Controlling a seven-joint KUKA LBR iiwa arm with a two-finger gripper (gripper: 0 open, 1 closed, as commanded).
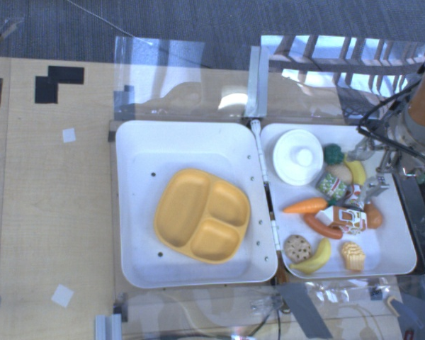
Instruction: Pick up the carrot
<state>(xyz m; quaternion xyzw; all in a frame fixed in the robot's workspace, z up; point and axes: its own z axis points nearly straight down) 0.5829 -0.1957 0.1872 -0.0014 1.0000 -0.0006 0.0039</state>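
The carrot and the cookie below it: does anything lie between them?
Camera view: the red sausage lies between the carrot and the cookie.

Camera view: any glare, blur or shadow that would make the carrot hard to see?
Camera view: lighting is even and soft; the carrot is sharp and unshadowed in the right bin; glare sits on the clear panels behind both bins, away from the food; the gripper at the right is slightly soft; the yellow divided plate in the left bin is clean, with mild sheen.

No text can be read anywhere; the small carton (350, 220) and the green packet (332, 185) carry print too blurred to make out
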